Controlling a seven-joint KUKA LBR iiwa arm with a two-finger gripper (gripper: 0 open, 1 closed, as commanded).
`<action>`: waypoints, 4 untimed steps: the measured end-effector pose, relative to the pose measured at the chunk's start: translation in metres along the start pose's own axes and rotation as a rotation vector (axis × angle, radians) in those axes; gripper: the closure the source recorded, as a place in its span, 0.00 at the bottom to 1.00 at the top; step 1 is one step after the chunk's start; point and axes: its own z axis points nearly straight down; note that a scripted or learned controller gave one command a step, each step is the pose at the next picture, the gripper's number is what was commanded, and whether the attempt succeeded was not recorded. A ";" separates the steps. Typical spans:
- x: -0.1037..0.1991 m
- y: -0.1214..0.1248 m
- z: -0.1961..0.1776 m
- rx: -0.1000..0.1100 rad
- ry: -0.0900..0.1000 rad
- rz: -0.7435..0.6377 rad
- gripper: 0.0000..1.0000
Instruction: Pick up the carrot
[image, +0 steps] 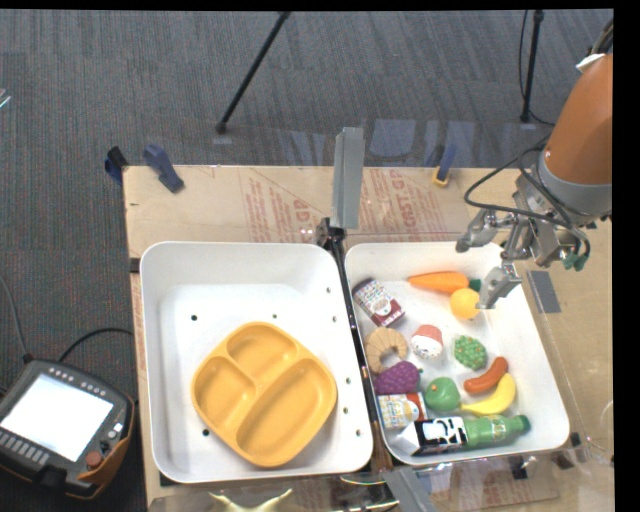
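The bench (230, 205) carries two white bins side by side. The left bin (180, 290) holds a yellow tray (264, 393) with three compartments, set at a slant. The right bin (545, 385) holds the toy food. Note the arm (585, 120), entering from the right, its orange band above the wrist.

The gripper (502, 265) hangs over the right bin's far right corner, fingers spread apart, nothing between them. One fingertip sits just beside the lemon (464, 303).

You find the carrot (440, 282) in the far part of the right bin, lying flat. Its long axis runs nearly left to right across the view; the tapered tip points left, the green stem end points right, toward the gripper. The lemon touches it at the right end.

Nearer items, roughly by size: a green bottle (478, 431) with a black label along the near wall, a banana (490, 400), a sausage (486, 375), purple grapes (397, 378), a donut (386, 347), a red carton (378, 302), a green apple (441, 394), and a bumpy green fruit (470, 352).
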 end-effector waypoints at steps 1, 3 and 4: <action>-0.016 -0.022 0.123 -0.001 0.010 0.206 0.00; -0.029 -0.034 0.173 -0.001 -0.004 0.190 1.00; 0.002 -0.075 0.115 0.003 -0.007 0.253 1.00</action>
